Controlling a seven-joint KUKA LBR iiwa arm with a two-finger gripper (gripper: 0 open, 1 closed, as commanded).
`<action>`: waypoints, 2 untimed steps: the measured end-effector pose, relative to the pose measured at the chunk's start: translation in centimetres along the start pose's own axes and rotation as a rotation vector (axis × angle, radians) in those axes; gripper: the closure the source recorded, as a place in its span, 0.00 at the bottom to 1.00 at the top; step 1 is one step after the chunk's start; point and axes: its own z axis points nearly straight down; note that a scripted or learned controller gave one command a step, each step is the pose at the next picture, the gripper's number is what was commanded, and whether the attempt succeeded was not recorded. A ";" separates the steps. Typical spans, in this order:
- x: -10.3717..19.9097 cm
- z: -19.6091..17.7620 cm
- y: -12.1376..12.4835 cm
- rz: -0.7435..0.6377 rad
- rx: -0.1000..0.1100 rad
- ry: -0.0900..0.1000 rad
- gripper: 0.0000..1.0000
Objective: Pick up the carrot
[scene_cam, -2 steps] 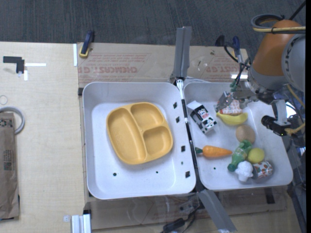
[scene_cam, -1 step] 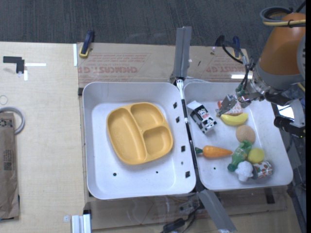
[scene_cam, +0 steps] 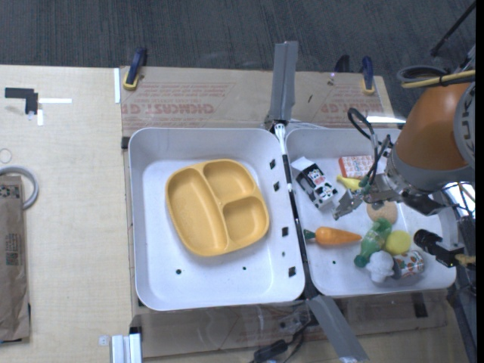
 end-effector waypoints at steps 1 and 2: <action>-2.6 -3.7 2.3 0.090 -0.002 -0.001 0.00; 2.0 5.1 -1.4 0.212 0.000 0.000 0.00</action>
